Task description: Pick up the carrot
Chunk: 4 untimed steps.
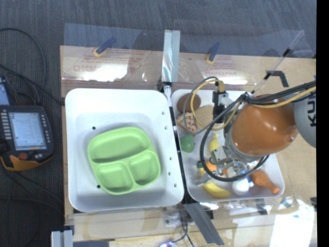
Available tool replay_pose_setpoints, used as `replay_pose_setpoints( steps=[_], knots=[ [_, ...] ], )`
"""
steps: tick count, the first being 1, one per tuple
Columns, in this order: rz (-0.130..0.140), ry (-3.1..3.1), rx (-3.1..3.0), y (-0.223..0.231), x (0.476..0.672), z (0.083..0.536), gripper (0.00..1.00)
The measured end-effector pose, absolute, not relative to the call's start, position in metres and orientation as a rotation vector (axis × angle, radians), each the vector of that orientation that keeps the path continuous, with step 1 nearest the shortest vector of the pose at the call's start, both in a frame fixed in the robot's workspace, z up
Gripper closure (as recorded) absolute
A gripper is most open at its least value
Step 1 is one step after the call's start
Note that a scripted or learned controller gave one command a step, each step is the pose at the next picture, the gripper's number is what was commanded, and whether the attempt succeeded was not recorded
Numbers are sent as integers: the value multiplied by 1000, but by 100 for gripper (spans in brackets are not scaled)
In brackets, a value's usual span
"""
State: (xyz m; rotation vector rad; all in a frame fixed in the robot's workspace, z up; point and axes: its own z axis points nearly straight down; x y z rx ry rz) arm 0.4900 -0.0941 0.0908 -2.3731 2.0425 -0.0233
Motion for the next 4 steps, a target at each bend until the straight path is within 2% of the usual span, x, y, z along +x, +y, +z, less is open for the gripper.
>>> replay_pose_setpoints(
  steps=[1, 2, 3, 4],
  knots=[
    [-20, 2041, -2373, -91, 491, 101, 100],
    [-3, 1680, -2648, -65, 485, 247, 100],
    [7, 1681, -2649, -65, 484, 245, 0],
    [18, 1637, -2681, -76, 486, 180, 0]
  ],
)
